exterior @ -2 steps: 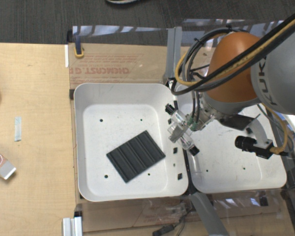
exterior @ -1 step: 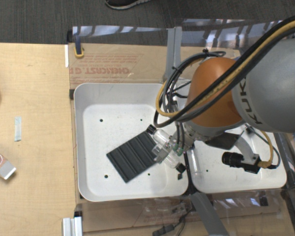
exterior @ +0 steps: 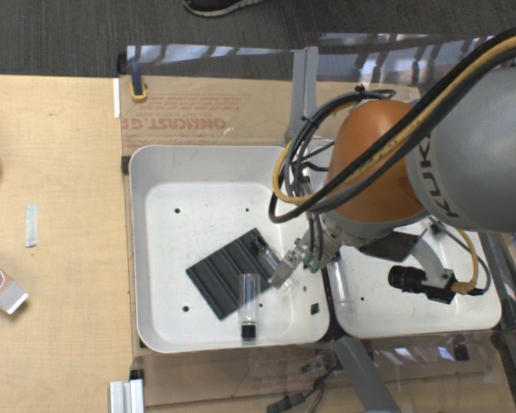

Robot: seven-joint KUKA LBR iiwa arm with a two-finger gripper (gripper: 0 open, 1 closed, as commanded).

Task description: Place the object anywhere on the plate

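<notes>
The pincer (exterior: pixel 285 269) hangs just right of the dark plate (exterior: pixel 228 274) in the left bin (exterior: pixel 155 231); its grip is unreadable, so placement looks unfinished.

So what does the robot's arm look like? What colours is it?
The arm is big, round and grey, with a shiny orange band above its wrist. Black letters are printed on the grey part. Black and yellow cables loop around it, and the small metal gripper sits at its tip.
</notes>
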